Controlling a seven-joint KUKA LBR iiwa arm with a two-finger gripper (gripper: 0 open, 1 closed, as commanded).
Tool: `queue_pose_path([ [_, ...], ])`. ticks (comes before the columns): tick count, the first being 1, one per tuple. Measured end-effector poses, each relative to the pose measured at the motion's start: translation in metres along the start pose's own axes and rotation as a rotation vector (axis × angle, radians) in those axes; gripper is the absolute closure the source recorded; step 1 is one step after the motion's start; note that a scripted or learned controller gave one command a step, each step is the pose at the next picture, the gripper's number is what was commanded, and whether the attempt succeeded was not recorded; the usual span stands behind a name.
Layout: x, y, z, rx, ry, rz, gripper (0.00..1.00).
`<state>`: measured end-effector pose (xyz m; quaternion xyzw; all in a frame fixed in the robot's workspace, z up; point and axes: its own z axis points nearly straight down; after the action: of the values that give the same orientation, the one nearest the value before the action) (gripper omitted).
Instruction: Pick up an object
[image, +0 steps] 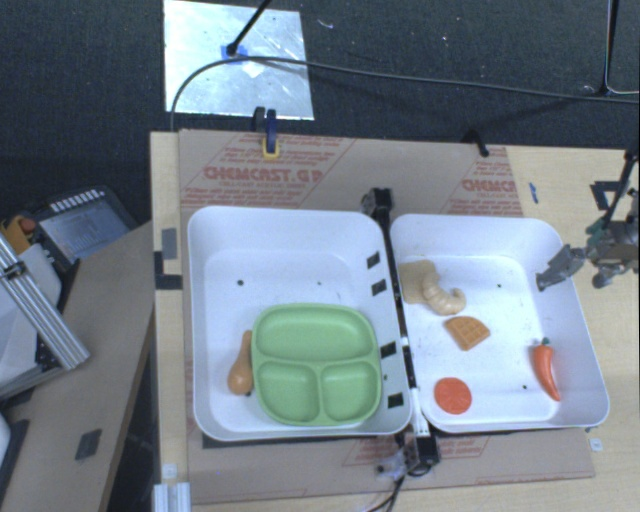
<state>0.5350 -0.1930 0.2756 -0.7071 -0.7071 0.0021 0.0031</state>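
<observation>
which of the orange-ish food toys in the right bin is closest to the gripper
The carrot by the bin's right wall, below the gripper. The waffle wedge and the round red-orange slice lie farther left.

I see two white bins (300, 225), a green plate (315, 362), a tan pear (241, 368), an orange carrot (546, 370), a red disc (453, 396) and an orange-brown waffle (467, 331).

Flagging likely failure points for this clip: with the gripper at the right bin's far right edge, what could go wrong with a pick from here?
1. The carrot lies close against the right bin's right wall, so a descending finger may strike the rim.
2. The orange wedge and red disc look flat, so fingers may slide over them.
3. The gripper sits at the bin's edge, away from every item; a straight descent would likely close on nothing.
</observation>
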Motion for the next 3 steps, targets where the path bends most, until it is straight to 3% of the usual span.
queue_pose_path([
  [1, 0.0, 0.002, -0.005, -0.01, -0.002, -0.003, 0.0],
  [3, -0.004, 0.012, 0.099, -0.006, -0.001, -0.001, 0.0],
])
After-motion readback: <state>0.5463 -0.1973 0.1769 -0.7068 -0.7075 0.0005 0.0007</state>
